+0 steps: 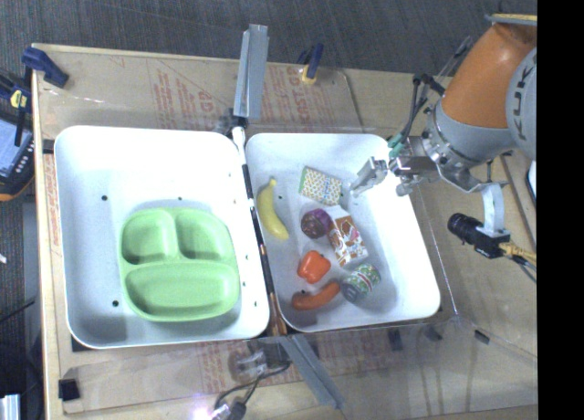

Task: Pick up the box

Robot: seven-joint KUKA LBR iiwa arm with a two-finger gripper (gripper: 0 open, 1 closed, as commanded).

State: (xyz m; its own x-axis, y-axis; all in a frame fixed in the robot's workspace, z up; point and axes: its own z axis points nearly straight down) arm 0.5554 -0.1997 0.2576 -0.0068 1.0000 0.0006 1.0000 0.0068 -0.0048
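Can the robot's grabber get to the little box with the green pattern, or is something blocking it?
Probably yes. The gripper hangs just right of the patterned box in the right bin, with nothing between them. The banana and purple fruit lie on the box's other sides.

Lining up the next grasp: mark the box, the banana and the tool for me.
box (320, 185): camera view, middle of its patterned top face.
banana (270, 211): camera view, mid-body.
tool (357, 183): camera view, between its fingertips.
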